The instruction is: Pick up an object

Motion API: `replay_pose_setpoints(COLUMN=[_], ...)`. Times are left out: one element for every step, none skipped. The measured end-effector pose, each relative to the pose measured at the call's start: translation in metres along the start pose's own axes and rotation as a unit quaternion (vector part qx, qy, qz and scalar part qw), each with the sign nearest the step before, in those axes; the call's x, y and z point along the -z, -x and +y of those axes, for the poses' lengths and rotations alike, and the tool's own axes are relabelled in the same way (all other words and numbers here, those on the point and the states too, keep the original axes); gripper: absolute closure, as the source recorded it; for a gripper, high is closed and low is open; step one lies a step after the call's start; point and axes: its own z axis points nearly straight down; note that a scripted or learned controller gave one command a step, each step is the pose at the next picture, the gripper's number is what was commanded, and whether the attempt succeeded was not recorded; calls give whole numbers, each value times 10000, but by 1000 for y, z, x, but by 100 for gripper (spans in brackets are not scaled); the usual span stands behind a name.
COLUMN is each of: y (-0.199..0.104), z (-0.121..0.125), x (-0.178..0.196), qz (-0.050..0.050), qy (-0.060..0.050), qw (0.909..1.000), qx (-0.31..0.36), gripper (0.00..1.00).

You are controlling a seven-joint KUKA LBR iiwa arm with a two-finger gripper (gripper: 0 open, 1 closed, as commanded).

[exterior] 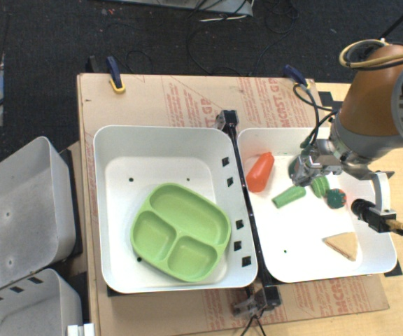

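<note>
The right bin (pixel 369 261) holds an orange-red block (pixel 260 171) near its left wall, a green bar (pixel 289 197) in the middle, a short green piece (pixel 320 186), a dark teal round piece (pixel 336 199) and a tan wedge (pixel 343 245) at the front right. My gripper (pixel 309 171) hangs low over the bin's upper middle, just above the short green piece and right of the orange-red block. The arm's body hides the fingertips.
A light green divided plate (pixel 180 231) lies in the left bin (pixel 110 187). A black divider (pixel 240 187) runs between the bins. Cables and a black bracket (pixel 373 215) hang off the wrist at the right. Spare white bins (pixel 12 208) stand off the bench's left.
</note>
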Motion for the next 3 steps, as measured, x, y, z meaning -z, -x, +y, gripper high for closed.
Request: replay_pose_setpoints(y=[-1, -59, -121], z=[5, 3, 2], x=[43, 27, 30], qz=[3, 18, 16], qy=[-10, -44, -32], qw=[10000, 10000, 10000], qx=[7, 27, 29], gripper=[100, 100, 100])
